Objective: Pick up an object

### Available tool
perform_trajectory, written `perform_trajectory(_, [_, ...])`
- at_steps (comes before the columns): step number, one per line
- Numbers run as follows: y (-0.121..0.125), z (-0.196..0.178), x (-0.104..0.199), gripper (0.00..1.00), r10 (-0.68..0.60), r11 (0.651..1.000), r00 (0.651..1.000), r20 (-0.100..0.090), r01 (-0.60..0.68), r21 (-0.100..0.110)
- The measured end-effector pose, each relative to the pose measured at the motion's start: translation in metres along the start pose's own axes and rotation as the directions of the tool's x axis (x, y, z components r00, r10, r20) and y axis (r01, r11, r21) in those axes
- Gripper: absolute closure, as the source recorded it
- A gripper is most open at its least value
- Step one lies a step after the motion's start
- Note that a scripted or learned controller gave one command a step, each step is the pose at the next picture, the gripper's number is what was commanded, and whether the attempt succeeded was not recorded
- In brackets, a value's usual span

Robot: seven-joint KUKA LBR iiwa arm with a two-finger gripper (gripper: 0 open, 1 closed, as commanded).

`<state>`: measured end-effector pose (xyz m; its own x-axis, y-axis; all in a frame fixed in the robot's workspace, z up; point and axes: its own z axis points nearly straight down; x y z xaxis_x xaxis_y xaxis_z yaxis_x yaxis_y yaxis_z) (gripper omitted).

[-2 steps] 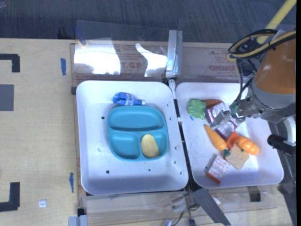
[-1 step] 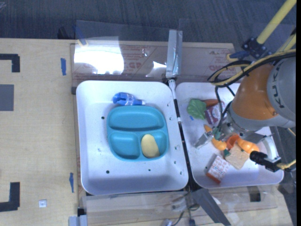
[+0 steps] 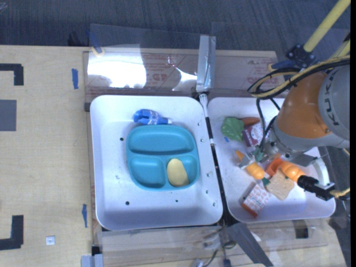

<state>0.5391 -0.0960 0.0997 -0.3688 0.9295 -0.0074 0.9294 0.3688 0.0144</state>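
Smooth yellow oval [image 3: 177, 172] lies in the glossy blue 3-compartment tray [image 3: 150, 143]; gripper [image 3: 266, 152] state: cannot tell.

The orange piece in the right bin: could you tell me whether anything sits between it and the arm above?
Nothing visible lies over the orange piece. The green item and a red-and-white packet crowd it, and the arm's wrist overhangs the pile, hiding the gripper.

Grey arm [image 3: 334, 102], orange band, black cables.
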Motion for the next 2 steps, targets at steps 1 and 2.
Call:
perform_trajectory(1, [0.047, -0.148, 0.044, 1.0, 0.092, 0.996, 0.996, -0.004, -0.092, 0.004])
perform_trajectory(2, [0.071, -0.081, 0.025, 1.0, 0.115, 0.993, 0.993, -0.007, -0.115, 0.021])
